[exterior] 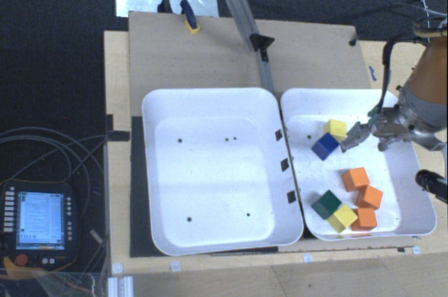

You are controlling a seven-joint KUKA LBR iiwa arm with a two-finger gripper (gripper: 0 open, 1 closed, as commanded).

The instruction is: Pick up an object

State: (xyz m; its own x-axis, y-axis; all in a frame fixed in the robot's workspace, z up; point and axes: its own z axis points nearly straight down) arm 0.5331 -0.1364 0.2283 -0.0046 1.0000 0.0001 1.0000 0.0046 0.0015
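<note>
Blocks lie in the right bin, and any of them would satisfy the task; the nearest to the claw are the yellow block and the blue block, which touch at a corner just beyond its tips, on the side away from the arm. Nothing sits between the fingers; whether they are spread or closed cannot be told at this slant, since one finger reads clearly and the other blurs into the wrist. Toward the bin's near wall from the claw sit two orange blocks, with a third orange one, a second yellow one and a green block packed close together further on. The left bin lies well beyond the blue block. My judgement is that the claw is approaching the yellow-blue pair. To do this well, pick one block, centre the fingers over it, and turn the wrist so they close on two free faces, not across the touching corner; otherwise a finger may land on the neighbour and shove both away. The yellow block's far sides look free, making it the cleaner choice.
</note>
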